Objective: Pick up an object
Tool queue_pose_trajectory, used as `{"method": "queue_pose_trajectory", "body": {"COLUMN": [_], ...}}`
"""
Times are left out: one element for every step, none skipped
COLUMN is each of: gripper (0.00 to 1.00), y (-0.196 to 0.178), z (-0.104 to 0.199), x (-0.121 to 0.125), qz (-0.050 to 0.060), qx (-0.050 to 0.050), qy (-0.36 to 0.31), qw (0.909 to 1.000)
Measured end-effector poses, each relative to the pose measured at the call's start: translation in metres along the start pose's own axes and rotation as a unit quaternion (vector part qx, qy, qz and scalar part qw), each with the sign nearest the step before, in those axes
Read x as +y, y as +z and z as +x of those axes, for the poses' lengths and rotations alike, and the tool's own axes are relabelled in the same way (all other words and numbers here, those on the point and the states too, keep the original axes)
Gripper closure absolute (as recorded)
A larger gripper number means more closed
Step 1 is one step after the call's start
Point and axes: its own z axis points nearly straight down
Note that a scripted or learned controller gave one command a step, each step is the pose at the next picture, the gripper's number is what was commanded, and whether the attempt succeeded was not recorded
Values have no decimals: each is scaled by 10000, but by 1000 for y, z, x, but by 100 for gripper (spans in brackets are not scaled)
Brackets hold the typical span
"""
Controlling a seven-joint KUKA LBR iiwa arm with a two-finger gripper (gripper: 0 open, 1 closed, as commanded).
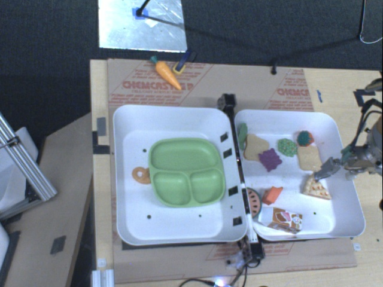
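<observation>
Camera view. Two white bins sit side by side on the bench. The left bin (125, 130) carries a green divided plate (186, 171) near its middle, with a small brown pretzel (141, 175) just beside the plate's left edge.

The right bin (347, 220) carries the toy foods. A purple piece (270, 159) lies on a tan bread slice (256, 146); a green leafy piece (287, 146) and a round green-and-red piece (305, 138) sit toward the far edge, and a second tan slice (309, 157) lies just under them. An orange wedge (273, 194) and a printed packet (287, 219) lie toward the near edge. A carrot (167, 75) lies on the bench beyond the left bin's far edge.

My gripper (326, 171) comes in over the right bin's right edge. The nearest thing, and my likely target, is the pizza slice (316, 188), lying flat near that edge, just beside the fingertip. Whether the jaws stand wide or narrow I cannot tell; nothing is visibly between them.

Handling, as a judgement: the slice looks light, stiff and flat, probably smooth plastic and not fragile. Lying flat, it offers little height, so the hold should pinch across its two long sides near the wide crust end.
</observation>
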Motion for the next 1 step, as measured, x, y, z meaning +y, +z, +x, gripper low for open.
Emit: {"method": "queue_pose_trajectory", "body": {"gripper": [0], "y": [-7], "z": [1], "x": [3], "qz": [-61], "qx": [-18], "qy": [-21], "qw": [10000]}}
